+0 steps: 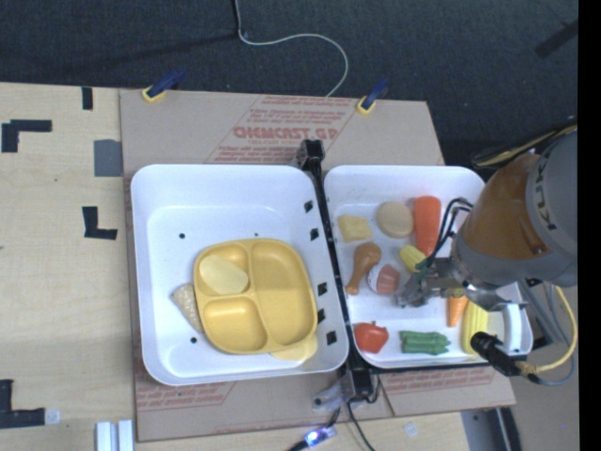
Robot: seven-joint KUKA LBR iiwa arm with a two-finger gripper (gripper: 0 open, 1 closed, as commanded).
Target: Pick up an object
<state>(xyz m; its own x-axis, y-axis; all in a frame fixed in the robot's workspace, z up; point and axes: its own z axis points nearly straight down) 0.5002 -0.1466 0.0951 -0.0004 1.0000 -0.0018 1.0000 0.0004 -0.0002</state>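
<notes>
The left bin [150, 252] at centre-left carries a yellow divided plate [255, 294]; the right bin [376, 178] at centre-right holds toy food. Low in the right bin, the gripper [413, 291] hangs just beside a small red-and-white piece [383, 279]; I cannot tell its opening or whether it holds anything. This looks like the reaching step, and next comes closing squarely on one piece and lifting clear.

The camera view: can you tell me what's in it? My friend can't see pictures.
A grey robot arm reaches from the right into the right bin, its gripper low among toy foods: a carrot, drumstick, tomato and green pepper. The left bin holds a yellow divided plate.
</notes>
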